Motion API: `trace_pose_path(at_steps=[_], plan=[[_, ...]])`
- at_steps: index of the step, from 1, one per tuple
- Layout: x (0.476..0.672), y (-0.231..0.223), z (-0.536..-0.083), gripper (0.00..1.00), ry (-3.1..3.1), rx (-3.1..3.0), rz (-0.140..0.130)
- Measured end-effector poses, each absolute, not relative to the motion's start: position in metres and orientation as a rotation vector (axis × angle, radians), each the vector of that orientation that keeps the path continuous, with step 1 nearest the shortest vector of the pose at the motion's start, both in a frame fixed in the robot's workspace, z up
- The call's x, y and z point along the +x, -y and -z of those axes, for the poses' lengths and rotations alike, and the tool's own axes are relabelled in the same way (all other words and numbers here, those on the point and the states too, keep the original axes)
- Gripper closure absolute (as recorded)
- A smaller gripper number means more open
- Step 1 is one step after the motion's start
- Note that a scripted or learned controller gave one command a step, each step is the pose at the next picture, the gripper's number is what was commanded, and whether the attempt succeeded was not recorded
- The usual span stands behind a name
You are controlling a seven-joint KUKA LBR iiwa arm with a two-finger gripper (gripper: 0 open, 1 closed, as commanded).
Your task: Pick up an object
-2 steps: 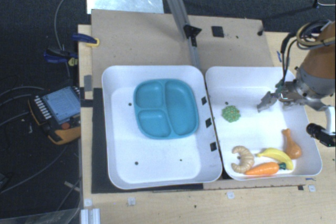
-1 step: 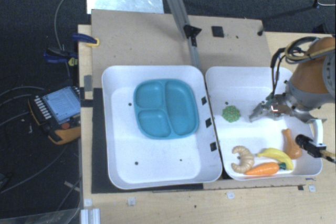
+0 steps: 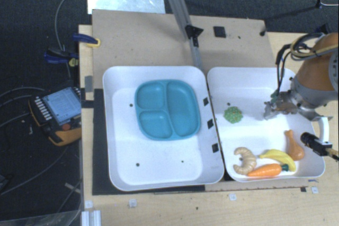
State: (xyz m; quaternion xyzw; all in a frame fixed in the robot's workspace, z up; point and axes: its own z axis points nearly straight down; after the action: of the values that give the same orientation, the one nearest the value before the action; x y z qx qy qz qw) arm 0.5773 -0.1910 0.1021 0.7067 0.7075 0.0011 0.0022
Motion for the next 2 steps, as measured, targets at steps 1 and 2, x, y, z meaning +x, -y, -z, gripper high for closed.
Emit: trace_pose_path(at_steps=[1, 2], plan=[[0.580, 0.189, -0.146, 1.00, -2.223, 2.213, -0.005], [0.575, 0.190, -0.208, 1.00, -2.222, 2.211, -0.006]])
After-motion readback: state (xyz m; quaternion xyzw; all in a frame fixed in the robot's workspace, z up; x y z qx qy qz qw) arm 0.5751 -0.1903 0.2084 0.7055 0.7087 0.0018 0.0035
